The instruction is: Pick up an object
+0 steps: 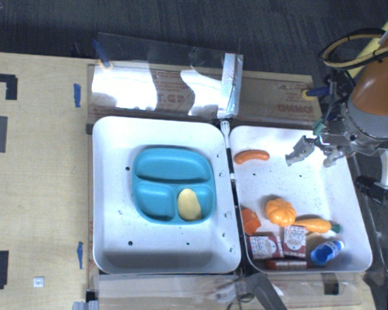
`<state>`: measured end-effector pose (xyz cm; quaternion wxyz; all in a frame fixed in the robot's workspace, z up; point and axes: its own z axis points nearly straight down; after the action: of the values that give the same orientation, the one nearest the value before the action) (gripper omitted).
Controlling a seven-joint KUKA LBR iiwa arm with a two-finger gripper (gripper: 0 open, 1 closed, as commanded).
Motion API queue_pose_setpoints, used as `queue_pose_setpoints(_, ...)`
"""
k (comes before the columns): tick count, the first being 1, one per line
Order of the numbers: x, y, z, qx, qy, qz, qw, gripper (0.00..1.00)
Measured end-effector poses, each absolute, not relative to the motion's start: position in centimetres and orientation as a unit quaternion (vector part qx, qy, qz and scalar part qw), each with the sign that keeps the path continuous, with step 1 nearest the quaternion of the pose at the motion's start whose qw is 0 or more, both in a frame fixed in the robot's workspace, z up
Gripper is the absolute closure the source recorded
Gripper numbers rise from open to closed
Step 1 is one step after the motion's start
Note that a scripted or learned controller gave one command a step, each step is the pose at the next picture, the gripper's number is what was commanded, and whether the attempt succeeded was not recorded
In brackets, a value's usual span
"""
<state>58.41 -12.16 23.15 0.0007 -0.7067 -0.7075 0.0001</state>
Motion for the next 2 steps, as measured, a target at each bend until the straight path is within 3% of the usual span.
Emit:
queue_pose_setpoints(1,59.2,-11.2,29.4,-0.690,-0.723,-0.0018,-0.002,0.00)
queue_pose_setpoints(2,55.0,-9.8,15.9,-0.776,-0.630,0.0028,0.003,0.00)
